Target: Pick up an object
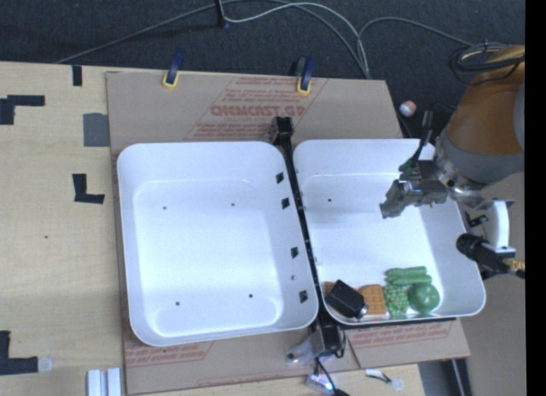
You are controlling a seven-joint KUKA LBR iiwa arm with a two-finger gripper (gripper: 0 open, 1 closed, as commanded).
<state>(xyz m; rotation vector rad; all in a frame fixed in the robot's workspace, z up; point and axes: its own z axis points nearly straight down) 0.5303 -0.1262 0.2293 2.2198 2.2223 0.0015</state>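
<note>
Nearest the camera, along the front wall of the right bin (444, 215): a row of small objects. From left to right, a black object (345, 299) tilted against the front left corner, an orange waffle-patterned piece (372, 297) touching it, a green bumpy piece (397, 300) beside that, and a round green ball-like object (423, 298) at the right end. Just behind those last two, a green ridged toy (407, 276), lying flat. All clustered together, touching or nearly so.

Beside it to the left, the left bin (136, 215), white and shallow, joined to its neighbour by a black divider strip (293, 215) with clips. Under both, a brown cardboard sheet (247, 108) on the wooden bench (51, 241), marked with black tape pieces (84, 189).

Farther back, over the rear right part of the right bin, the gripper (399, 205), hanging well apart from the object cluster, nothing visible between its fingers; open or closed, cannot tell. Behind it, the grey wrist and orange band of the arm (486, 125), reaching in from the right.

Farthest off, two clamps (173, 74) with blue handles on the cardboard's back edge, then dark carpet (128, 2) with trailing cables (281, 10).
</note>
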